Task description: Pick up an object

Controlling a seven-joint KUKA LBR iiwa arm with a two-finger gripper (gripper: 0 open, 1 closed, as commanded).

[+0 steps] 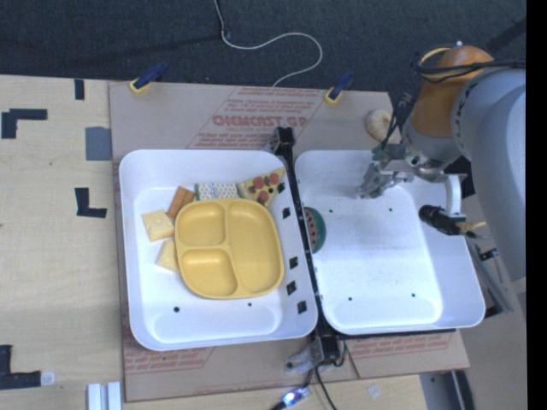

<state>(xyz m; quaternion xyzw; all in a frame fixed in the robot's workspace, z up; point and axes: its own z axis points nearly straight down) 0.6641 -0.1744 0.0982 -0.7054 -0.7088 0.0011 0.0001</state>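
Note:
My gripper [373, 186] hangs over the far part of the right bin [385, 289], its grey fingers pointing down-left, with nothing visible between them. A round green and red object [314, 229] lies at the right bin's left wall, well left of the gripper. In the left bin [149, 314] a yellow divided plate [229, 248] rests on several food pieces: a pale cracker square [157, 225], a brown piece [179, 201], a pizza slice [264, 184] and a patterned piece [217, 191].
The arm's grey body and orange band [440, 101] fill the upper right. A black part [438, 219] juts over the right bin's right rim. A beige object [379, 125] lies on the cardboard behind the right bin. Clamps and a cable sit at the back.

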